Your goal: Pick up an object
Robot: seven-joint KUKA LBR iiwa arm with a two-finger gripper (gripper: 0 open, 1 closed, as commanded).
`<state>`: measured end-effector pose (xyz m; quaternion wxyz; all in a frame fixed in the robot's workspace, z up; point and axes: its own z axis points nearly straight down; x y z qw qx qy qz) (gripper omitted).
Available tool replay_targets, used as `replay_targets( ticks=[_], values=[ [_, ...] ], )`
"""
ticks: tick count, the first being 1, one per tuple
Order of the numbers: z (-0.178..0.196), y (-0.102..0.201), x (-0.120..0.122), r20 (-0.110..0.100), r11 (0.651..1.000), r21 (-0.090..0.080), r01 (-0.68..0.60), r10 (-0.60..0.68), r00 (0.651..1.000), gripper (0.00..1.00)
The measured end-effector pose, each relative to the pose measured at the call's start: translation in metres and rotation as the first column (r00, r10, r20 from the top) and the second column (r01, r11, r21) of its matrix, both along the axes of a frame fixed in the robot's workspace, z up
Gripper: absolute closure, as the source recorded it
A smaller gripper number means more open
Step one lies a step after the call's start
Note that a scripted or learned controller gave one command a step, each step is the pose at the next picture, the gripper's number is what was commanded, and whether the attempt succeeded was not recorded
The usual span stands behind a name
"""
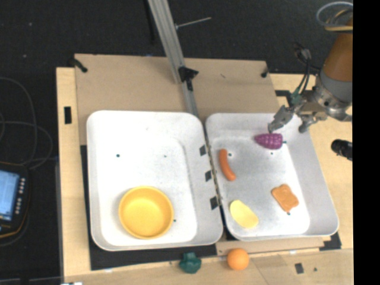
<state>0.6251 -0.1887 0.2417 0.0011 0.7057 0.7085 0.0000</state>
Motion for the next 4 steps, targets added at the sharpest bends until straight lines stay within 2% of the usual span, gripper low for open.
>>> replay_targets(
  ticks=[1, 2, 3, 4],
  values=[
    [0.0, 0.0, 0.0, 0.0, 1.0, -0.001, -0.001, 0.001, 1.0, 0.0],
    [-0.042, -0.001, -0.001, -0.004, 1.0, -0.001, 0.003, -0.003, 1.0, 0.0],
    [-0.103, -0.002, -0.009, -0.007, 1.0, 0.0, 0.004, -0.004, 1.0, 0.0],
    [-0.143, -0.003, -0.009, -0.004, 1.0, -0.001, 0.005, -0.005, 1.0, 0.0]
  ],
)
